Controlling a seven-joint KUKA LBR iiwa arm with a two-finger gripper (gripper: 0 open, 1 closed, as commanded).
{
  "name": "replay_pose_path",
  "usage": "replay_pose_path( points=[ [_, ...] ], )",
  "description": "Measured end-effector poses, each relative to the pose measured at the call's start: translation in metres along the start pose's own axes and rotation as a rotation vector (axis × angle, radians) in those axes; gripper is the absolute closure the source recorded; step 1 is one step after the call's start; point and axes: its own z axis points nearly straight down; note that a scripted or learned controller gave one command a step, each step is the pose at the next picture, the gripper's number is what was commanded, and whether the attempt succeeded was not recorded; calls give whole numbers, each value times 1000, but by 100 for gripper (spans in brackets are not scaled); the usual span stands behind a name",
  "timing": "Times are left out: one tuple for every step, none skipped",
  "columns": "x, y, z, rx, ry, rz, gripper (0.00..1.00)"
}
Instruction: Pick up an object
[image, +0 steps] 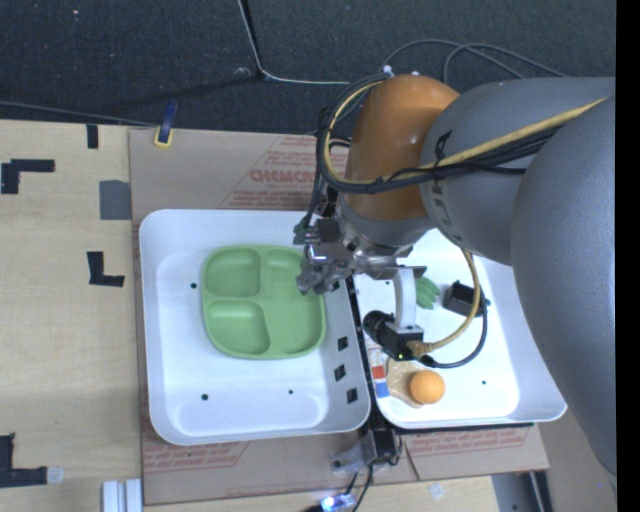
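Arm reaching in low over the divider between bins, wrist blocking the gripper (325, 268), so can't tell its state. Green divided plate (262, 302) lying flat in left bin (170, 400), gripper at its right rim. Orange ball (427, 387) sitting well right of plate, in right bin (500, 380).

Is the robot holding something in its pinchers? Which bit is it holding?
It cannot be told: the gripper sits at the green divided plastic plate's right edge, hidden under the wrist.
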Motion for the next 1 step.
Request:
replay_pose_path(
  points=[
    [-3,0,0,0,-2,5,0]
  ],
)
